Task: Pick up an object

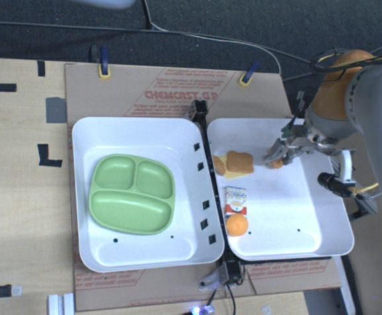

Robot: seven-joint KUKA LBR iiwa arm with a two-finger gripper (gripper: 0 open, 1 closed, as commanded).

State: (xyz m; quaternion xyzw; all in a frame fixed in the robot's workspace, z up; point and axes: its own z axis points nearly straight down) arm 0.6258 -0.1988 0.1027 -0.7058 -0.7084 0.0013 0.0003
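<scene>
Your gripper (277, 157) is low in the right bin (309, 241), jaws on a small orange-brown piece (277, 163); whether they're clamped I can't tell — confirm, then lift

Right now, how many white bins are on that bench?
2: the left bin holds a green plate; the right bin holds small food items, with the gripper over it.

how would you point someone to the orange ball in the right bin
Look in the right bin, along its left wall near the front. The orange ball lies just below a small white packet; it is the one round, plain orange thing there.
</scene>
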